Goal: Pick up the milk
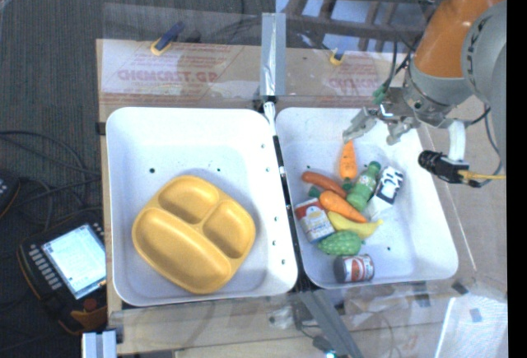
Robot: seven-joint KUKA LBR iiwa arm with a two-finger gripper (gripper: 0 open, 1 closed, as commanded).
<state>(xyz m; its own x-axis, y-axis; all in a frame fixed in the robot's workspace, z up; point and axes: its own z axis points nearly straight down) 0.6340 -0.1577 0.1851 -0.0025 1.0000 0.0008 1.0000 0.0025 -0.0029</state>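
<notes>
milk (389, 185): 1 | carrots (342, 204): 3 | can (354, 268): 1 | bins (132, 142): 2

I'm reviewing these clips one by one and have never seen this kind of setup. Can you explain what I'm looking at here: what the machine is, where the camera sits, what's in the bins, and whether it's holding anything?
This is one camera fixed above a bench, looking down at a slant. The grey machine with the orange band is a robot arm reaching in from the right; its two-finger gripper hangs open above the far end of the right bin, holding nothing.

The left bin holds a yellow divided tray. The right bin holds a pile of toy groceries: carrots, a green bottle, a banana, a red-and-white carton, a small dark-and-white carton and a can.

The job is to pick up the milk, presumably one of the cartons; I cannot tell which. No item is lifted yet.
</notes>
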